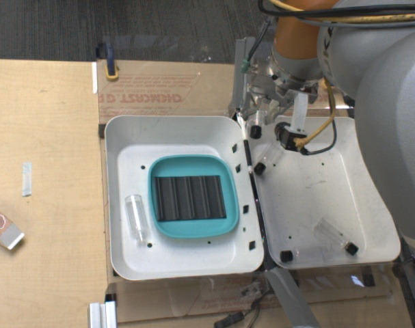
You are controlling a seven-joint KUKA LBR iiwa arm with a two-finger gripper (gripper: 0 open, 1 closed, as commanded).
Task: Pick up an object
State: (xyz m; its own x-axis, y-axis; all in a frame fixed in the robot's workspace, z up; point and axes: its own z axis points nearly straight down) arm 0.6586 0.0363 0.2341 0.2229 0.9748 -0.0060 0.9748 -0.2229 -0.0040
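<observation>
Camera view | tan bench point(43, 128) | dark carpet floor point(159, 12) | end effector point(256, 118) by right bin point(310, 197), grip unclear

**Arm bent low over the bin's far left corner**

The thick grey KUKA arm point(388, 115) enters from the right and covers the right side of the shallow white right-hand bin point(310, 197). Its broad rounded link lies above that bin's right rim. The orange band point(299, 19) sits beyond the bin's far edge, with the wrist pointing down beneath it. The grey metal gripper point(263, 111) hangs at the bin's far left corner, close to its left wall. The view does not show how the gripper is set.
</observation>
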